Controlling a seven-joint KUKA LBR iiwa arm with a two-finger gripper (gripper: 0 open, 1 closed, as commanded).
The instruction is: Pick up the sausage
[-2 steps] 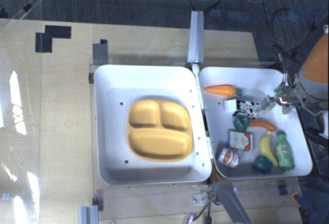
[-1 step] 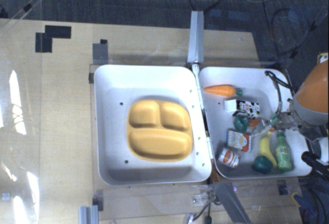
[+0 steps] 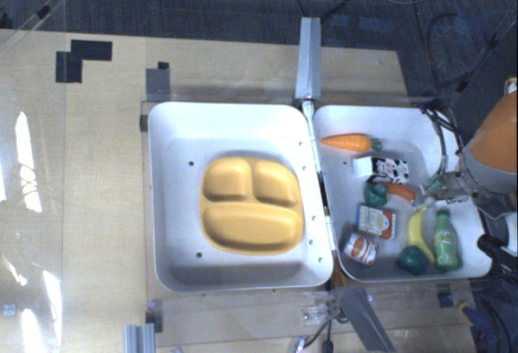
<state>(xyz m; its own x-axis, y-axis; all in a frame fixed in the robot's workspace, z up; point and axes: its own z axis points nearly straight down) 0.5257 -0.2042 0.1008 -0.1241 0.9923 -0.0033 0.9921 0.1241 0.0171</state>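
Camera view: a pale wooden bench [image 3: 81, 206] is seen from above, bearing two shallow white bins side by side. The left bin [image 3: 170, 181] is the larger one, and a yellow tray [image 3: 251, 204] with three compartments is set in its middle. The right bin [image 3: 421, 125] is crowded with small things.

The arm [image 3: 495, 141] is seen at the right edge, its orange band above the right bin's far side. The gripper [image 3: 443, 186] is lowered just inside the right wall of the right bin, above the bottle and the banana. Whether it is spread or pressed together cannot be told, as the end is small and blurred. Nothing is seen held in it.

An orange carrot [image 3: 346, 142] is laid along the top of the right bin, near the divider. A green bottle [image 3: 444, 240] is stood at the lower right, with a yellow banana [image 3: 417, 231] touching its left side. A juice box [image 3: 376, 222] is placed left of the banana, and a can [image 3: 361, 248] is tipped on its side just below it, at the bin's lower left. A black-and-white carton [image 3: 390, 169] is set below the carrot.

The sausage [image 3: 402, 192], a short reddish-orange piece, is laid near the middle of the right bin, just below the carton and above the banana. It is just left of the gripper, and contact cannot be made out. A dark green item [image 3: 375, 194] is touching its left end. Another dark green item [image 3: 413, 261] is lying at the bottom edge, under the banana.
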